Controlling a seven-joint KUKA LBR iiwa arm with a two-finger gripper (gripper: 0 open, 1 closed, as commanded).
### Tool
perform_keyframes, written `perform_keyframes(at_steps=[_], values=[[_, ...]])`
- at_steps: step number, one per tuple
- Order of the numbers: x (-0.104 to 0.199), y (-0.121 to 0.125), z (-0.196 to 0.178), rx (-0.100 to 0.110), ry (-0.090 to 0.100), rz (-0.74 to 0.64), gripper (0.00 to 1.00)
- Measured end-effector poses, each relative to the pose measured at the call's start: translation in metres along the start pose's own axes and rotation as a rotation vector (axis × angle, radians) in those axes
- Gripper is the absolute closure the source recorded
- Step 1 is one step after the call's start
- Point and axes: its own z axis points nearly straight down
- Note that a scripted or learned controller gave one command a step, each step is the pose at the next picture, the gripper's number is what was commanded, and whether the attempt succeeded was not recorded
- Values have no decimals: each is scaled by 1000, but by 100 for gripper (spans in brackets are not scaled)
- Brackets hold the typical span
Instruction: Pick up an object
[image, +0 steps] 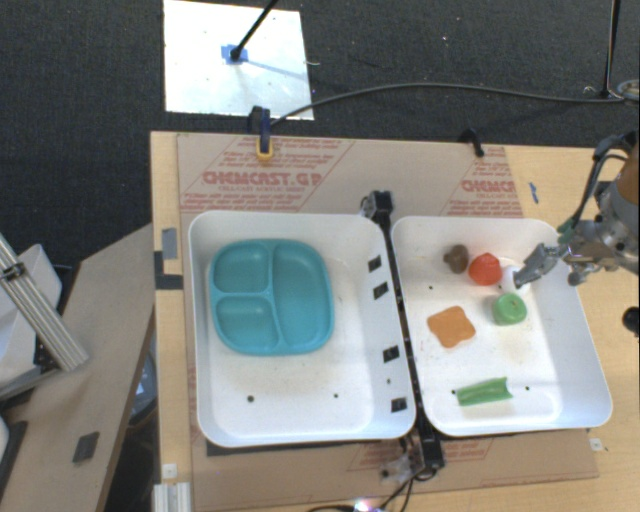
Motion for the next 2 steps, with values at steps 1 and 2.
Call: perform_keyframes(at_steps=[1,2], values=[[1,2,-7,-12,-3,-3,0],[1,-4,37,-11,-2,-2,0]])
